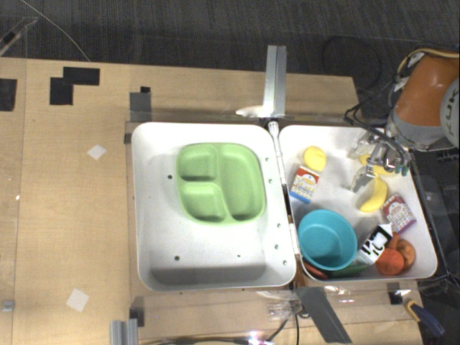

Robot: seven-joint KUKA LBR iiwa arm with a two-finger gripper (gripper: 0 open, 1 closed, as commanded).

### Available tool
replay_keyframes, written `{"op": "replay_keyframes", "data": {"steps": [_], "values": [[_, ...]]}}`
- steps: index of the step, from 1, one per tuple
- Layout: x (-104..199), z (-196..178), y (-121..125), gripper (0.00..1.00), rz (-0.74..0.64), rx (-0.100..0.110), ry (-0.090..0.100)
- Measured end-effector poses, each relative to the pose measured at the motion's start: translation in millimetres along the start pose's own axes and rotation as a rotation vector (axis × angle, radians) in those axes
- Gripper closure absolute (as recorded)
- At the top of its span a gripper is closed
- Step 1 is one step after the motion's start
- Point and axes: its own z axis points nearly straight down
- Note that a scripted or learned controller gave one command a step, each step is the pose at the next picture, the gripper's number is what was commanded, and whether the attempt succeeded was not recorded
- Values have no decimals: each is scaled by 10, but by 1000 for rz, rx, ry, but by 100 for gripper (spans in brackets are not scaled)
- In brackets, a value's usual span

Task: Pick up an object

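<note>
A wooden tabletop (65, 214) is seen across the left and middle of the frame, with black marks near its upper left corner. Two shallow white bins are set side by side on it. The left bin (154, 264) lies at the centre of the frame, and a light green divided tray (219, 182) is seen lying flat in its upper middle part, apart from the walls.

The right bin (334, 139) is placed just beside it, right of centre. A small red and white carton (305, 185) is found near its left wall, with a round yellow item (314, 157) just above it. Below these, a blue bowl (327, 239) is seen in the lower left of that bin. To the right of the bowl a black and white item (375, 243) is propped, touching an orange fruit-like object (394, 259) in the lower right corner. A small dark red packet (397, 214) is seen above that, just beside a yellow banana (372, 196).

The arm (428, 95) is seen at the upper right edge of the frame. The hand (374, 165) is lowered over the upper right of the bin, directly above the banana's upper end. Whether the hand is spread or closed cannot be told, and nothing is seen held.
</note>
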Motion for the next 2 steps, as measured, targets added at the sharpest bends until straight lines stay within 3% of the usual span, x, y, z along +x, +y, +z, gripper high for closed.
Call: {"op": "replay_keyframes", "data": {"steps": [1,2], "values": [[412,-9,-10,0,-21,0,-3],[672,-19,220,0,-27,-1,-5]]}}
